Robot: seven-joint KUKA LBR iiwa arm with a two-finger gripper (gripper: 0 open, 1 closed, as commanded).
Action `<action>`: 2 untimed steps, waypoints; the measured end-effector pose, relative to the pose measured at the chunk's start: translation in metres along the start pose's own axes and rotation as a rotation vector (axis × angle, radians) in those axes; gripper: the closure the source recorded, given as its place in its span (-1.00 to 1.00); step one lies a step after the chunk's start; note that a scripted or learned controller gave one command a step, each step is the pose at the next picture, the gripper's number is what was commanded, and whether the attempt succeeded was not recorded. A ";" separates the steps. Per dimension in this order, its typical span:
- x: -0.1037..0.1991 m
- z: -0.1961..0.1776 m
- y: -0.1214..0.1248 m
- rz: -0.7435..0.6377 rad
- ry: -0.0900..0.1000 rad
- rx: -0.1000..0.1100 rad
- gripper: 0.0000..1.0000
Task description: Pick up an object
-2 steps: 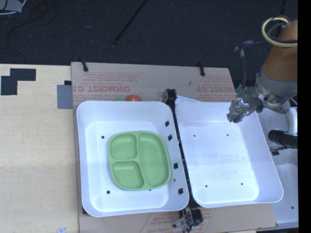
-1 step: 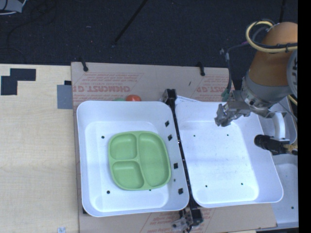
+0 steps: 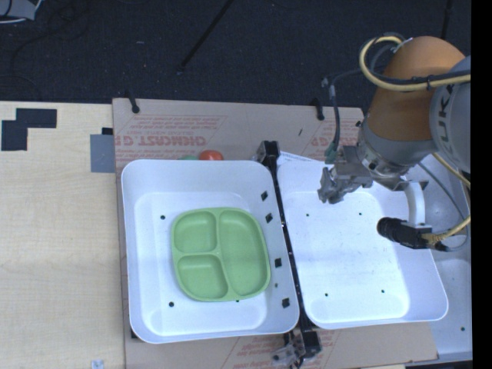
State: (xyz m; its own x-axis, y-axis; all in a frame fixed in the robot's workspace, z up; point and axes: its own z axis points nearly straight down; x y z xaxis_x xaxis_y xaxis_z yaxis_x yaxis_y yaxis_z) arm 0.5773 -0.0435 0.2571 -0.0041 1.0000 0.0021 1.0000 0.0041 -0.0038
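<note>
A light green divided plate [image 3: 219, 254] with three compartments lies flat in the middle of the left white bin [image 3: 146, 206]. My gripper [image 3: 332, 191] hangs over the far part of the right white bin [image 3: 400, 302], well to the right of the plate and apart from it. I see nothing between it and the bin floor. A small red-orange object [image 3: 211, 156] lies just behind the left bin's far rim, partly hidden by that rim.
A black divider rail [image 3: 278, 229] runs between the two bins. The arm's grey and orange body [image 3: 411, 91] looms over the right bin's far right corner, and a black cable fitting [image 3: 401, 232] sticks out over its right side. Cardboard [image 3: 200, 133] lies under both bins.
</note>
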 end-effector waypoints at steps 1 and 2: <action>0.054 0.020 -0.006 0.000 0.000 0.002 1.00; 0.095 0.028 -0.021 0.001 -0.001 0.002 1.00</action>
